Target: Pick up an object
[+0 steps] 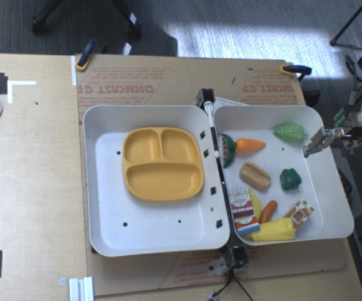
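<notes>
The desk (31, 187) carries two white bins side by side on a sheet of cardboard (143, 80). The left bin (99, 218) holds a yellow divided plate (163, 163) and nothing else I can pick out. The right bin (328, 212) is where the choice lies: a green leafy toy (289, 131) at the far end, a carrot (250, 145) beside a dark round piece against the divider, a brown bread roll (255, 175) in the middle, a dark green pepper (290, 179) near it, and at the near end a crowded cluster of a small carton (242, 207), a red sausage (267, 211), a yellow block (274, 231) and a little patterned box (301, 213). That cluster is the likeliest trouble: pieces touch or overlap, so a blind descent could land on two at once, or nudge one aside and close on air. The rounded roll and pepper could also squirt out of a pinch. The hand (314, 145) hangs at the right bin's right wall, just in from the edge of view, tilted and pointing inward toward the leafy toy, with the arm behind it mostly cut off. It carries nothing that I can see, and whether it is wide or narrow I cannot tell from here.
</notes>
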{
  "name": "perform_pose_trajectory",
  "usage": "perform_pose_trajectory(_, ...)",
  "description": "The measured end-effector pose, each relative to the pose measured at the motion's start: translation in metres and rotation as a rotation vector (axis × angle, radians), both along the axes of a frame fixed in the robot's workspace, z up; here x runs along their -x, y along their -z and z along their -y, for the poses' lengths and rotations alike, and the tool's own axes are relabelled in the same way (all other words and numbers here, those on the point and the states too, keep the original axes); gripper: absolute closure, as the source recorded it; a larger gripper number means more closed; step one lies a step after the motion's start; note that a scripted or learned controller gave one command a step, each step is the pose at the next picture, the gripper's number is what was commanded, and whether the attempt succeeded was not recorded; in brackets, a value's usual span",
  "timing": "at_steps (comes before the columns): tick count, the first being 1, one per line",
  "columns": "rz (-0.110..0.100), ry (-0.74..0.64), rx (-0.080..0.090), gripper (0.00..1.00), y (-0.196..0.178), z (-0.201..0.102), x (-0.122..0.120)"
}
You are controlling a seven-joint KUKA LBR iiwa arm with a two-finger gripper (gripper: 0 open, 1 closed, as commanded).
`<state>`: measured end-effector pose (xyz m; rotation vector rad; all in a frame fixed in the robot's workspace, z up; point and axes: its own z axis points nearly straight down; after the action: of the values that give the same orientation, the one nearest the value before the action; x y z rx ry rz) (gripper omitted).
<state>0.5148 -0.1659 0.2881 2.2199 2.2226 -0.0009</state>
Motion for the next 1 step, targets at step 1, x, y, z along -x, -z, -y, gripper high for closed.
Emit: perform_pose_trajectory(1,0.0,0.037,-0.001,0.0,0.196,-0.0033,0.0371)
